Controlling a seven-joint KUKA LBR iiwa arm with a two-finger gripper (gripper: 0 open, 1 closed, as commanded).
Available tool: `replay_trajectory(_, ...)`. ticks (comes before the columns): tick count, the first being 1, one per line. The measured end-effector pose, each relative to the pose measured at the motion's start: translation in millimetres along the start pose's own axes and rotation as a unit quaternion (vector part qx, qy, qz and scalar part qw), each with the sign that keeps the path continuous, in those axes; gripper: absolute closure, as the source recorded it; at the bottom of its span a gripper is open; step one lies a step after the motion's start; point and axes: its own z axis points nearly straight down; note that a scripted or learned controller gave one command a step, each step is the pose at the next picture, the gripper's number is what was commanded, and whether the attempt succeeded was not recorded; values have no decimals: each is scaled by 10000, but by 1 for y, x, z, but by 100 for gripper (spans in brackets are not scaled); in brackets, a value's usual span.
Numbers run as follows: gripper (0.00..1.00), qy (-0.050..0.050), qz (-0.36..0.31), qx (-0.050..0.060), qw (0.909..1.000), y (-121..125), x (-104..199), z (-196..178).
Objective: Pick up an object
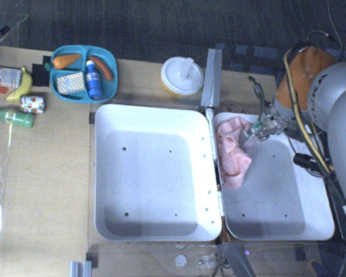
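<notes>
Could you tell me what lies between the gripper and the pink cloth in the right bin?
Nothing that the camera view shows: the gripper sits right at the upper right edge of the pink cloth, which is bunched against the right bin's left wall.

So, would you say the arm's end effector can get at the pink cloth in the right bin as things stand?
Probably yes: the end effector is already at the upper right edge of the pink cloth, which lies uncovered against the right bin's left wall.
</notes>
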Motion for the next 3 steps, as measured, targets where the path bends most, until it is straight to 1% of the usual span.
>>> replay_trajectory(1, 100, -63, -30, -61, 10000, 3, -1, -11)
replay_trajectory(2, 0, -5, -46, -18, 10000, 3, 3, -9)
replay_trajectory(3, 0, -26, 698, -59, 9975, -28, 14, -11)
